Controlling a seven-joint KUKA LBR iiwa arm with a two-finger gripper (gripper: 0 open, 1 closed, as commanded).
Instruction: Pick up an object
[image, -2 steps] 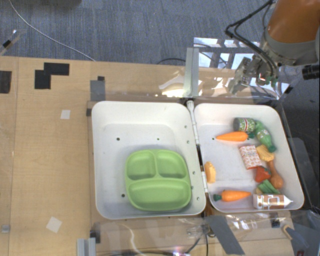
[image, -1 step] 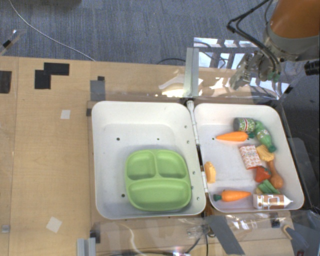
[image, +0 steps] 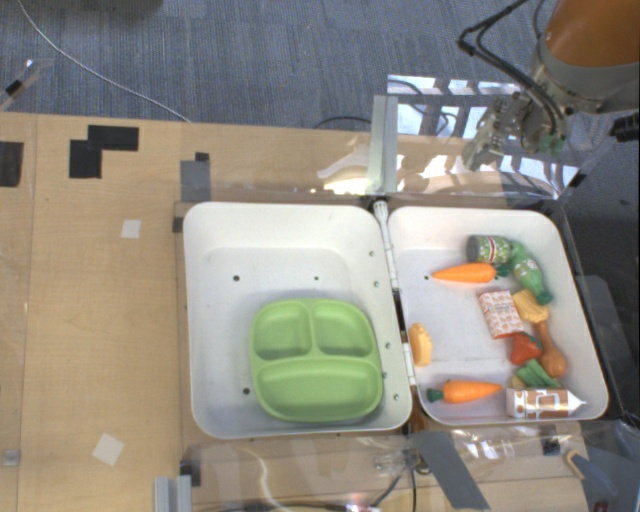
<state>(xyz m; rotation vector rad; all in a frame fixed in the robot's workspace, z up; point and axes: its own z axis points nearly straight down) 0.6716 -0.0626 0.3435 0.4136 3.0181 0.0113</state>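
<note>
The right bin (image: 455, 322) holds several toy foods: an orange carrot (image: 465, 273) near the back, a second carrot (image: 470, 392) at the front, a green can (image: 492, 249), a green bottle (image: 530, 277), a red-and-white packet (image: 499, 312), a yellow piece (image: 421, 345) by the left wall, and a white bottle (image: 543, 403) at the front right. My gripper (image: 497, 133) hangs above and behind the right bin's back edge, well clear of the objects. Nothing shows between its fingers.
The left bin (image: 225, 260) bears a green sectioned plate (image: 315, 360) toward its front. A metal frame (image: 380, 140) stands behind the divider between the bins. Wooden bench (image: 90, 330) stretches out to the left.
</note>
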